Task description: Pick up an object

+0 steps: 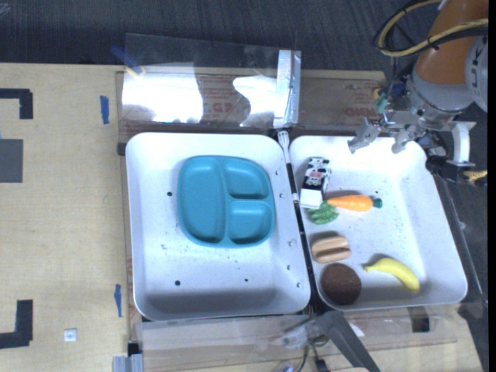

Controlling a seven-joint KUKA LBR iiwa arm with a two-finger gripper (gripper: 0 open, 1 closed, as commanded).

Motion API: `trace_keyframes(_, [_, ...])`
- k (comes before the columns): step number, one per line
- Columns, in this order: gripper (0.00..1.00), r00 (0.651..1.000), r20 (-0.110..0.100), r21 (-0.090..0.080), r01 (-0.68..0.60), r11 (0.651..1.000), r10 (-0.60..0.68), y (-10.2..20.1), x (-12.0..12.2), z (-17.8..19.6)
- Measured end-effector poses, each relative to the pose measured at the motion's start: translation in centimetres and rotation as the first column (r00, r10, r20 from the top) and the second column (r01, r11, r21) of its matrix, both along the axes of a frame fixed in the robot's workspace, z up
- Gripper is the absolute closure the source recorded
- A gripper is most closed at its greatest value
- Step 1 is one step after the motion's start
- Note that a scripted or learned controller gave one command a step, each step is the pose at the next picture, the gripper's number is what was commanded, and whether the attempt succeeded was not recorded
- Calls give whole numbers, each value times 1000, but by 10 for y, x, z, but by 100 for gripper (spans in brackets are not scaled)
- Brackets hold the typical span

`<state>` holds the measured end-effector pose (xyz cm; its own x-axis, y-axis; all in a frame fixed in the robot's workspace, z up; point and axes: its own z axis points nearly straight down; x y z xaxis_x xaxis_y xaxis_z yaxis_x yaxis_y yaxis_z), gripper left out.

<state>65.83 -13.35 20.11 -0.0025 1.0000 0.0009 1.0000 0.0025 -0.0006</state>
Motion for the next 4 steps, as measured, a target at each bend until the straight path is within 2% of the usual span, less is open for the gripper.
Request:
trace_keyframes(1, [0,999,13,-5,51,999,-51,27,-25,-85])
trace_keyframes(2, [0,999,29,-8,43,999,-43,15,-17,-97])
trace_keyframes(3, [0,997,2,-1,75,997,-75,14,-27,-115])
trace_keyframes(4, [100,997,9,-2,75,997,-75,13,-25,-102])
